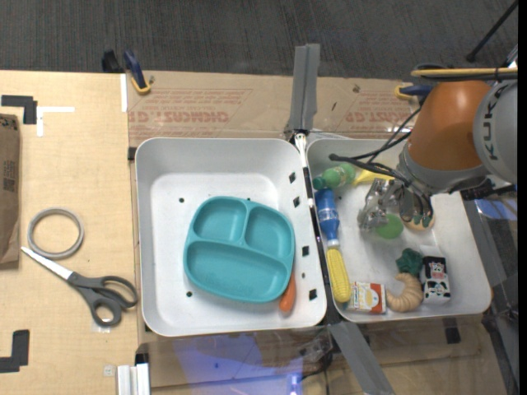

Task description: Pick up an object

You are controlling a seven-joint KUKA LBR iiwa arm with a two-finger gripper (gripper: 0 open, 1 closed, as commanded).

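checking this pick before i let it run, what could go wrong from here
1. The hand hangs over the right bin just beside a green round item; a round shape could roll away or slip free.
2. Things crowd that bin: the blue bottle, corn cob and croissant lie near each other, so a descent could knock a neighbour.
3. The metal parts blur together, so its aim is hard to judge.

My arm (pixel 486 130) comes in from the right edge of the frame, its orange band in the upper right. My wrist points down and left, and my gripper (pixel 375 208) hangs at the frame's centre right.
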